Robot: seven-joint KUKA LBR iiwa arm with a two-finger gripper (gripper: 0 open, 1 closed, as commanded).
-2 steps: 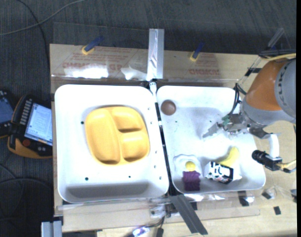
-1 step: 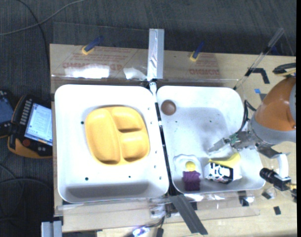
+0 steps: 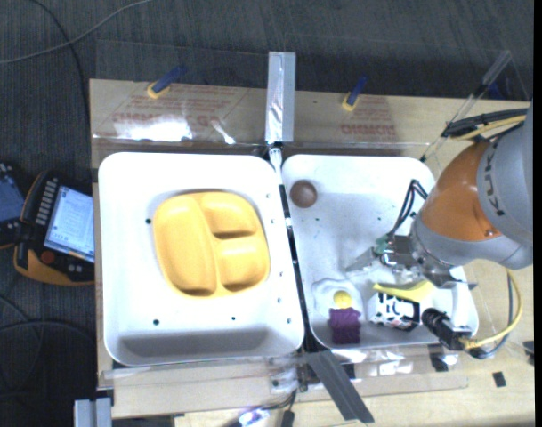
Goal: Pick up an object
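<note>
The yellow divided tray lies in the left bin, well apart from the arm. In the right bin, right of that tray, a brown ball sits near the top; lower down come a purple block and a yellow strip. The gripper hovers just above the strip, the likeliest target; its opening cannot be judged
</note>
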